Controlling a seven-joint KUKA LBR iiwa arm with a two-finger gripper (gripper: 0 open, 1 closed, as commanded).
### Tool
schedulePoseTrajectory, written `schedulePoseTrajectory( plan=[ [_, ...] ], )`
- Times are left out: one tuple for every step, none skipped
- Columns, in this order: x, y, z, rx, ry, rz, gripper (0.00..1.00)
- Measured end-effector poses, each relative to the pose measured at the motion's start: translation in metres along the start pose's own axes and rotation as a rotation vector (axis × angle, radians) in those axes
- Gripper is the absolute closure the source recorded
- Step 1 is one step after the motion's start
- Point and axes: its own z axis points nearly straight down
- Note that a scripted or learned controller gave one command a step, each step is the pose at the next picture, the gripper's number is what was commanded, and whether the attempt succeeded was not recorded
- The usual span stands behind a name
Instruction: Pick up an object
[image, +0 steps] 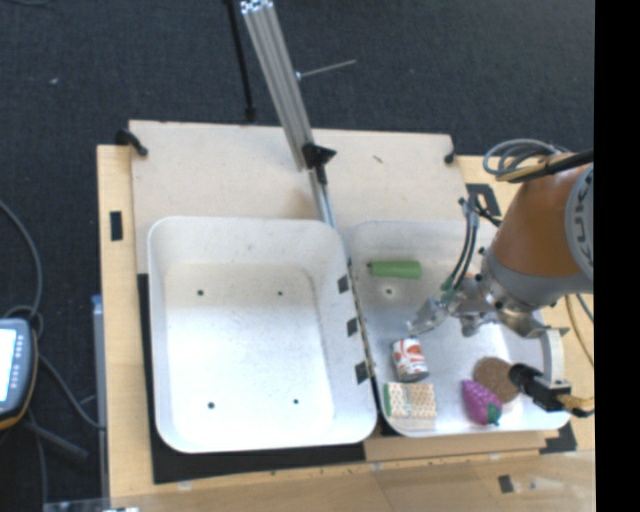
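Tool (428, 318) above the right bin (440, 240), near the red can (408, 358), finger state unclear.

Red-and-white can (408, 359) stands upright in the right bin (400, 240).

Just one camera on me, fixed high above the bench (120, 300), looking down at a slant, far enough back to catch both bins; my arm (540, 235) enters from its right.
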Motion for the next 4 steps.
schedulePoseTrajectory(
  plan=[
    [-0.008,-0.002,0.061,0.002,0.000,0.000,0.00],
    [-0.010,-0.002,0.078,-0.001,-0.001,0.001,0.00],
    [-0.009,0.000,0.067,-0.008,0.002,0.007,1.00],
    [-0.021,0.002,0.016,-0.010,0.000,0.008,1.00]
  ],
)
